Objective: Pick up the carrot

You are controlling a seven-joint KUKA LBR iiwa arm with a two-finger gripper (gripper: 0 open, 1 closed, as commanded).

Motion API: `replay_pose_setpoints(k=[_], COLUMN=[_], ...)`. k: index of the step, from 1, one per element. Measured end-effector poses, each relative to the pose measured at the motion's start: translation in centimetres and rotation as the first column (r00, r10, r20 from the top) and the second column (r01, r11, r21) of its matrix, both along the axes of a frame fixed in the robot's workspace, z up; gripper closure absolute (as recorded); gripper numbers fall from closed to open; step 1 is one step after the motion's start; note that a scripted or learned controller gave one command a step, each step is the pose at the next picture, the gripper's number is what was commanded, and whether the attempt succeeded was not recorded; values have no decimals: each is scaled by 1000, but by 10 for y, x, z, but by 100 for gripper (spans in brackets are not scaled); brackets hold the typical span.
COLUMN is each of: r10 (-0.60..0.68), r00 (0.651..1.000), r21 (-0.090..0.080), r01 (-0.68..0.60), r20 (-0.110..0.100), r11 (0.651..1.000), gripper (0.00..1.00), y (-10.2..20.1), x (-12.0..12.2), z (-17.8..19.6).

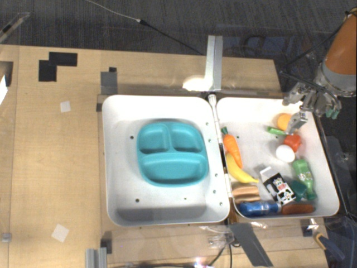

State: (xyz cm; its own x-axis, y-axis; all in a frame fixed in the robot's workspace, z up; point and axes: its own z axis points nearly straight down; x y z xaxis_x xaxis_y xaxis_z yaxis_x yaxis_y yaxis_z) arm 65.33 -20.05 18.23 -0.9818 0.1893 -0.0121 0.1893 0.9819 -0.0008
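No legible writing is seen; the carrot (232, 150) lies centre-right, and the claw (299, 118), upper right, cannot be judged.

Robot lab, wooden bench (50, 166), two white bins (111, 149), toy food, loose cables

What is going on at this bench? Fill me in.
A grey KUKA arm reaches in from the right, meant to pick up the carrot. Its gripper hovers over the far right corner of the right bin, near an orange ball, well away from the carrot. The carrot lies untouched along that bin's left wall, just above a banana. The left bin holds a teal divided plate.
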Motion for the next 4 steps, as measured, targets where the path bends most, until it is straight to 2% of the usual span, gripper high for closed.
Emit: replay_pose_setpoints(k=[1, 2, 3, 4], r10=[-90, 288, 735, 840], r00=[996, 958, 678, 542], r21=[5, -7, 3, -17], r01=[90, -288, -735, -840], r20=[-3, 6, -9, -3], r11=[996, 958, 678, 542], gripper=[0, 0, 0, 0], y=[52, 32, 41, -6], x=[11, -13, -3, 19], z=[-42, 133, -59, 73])
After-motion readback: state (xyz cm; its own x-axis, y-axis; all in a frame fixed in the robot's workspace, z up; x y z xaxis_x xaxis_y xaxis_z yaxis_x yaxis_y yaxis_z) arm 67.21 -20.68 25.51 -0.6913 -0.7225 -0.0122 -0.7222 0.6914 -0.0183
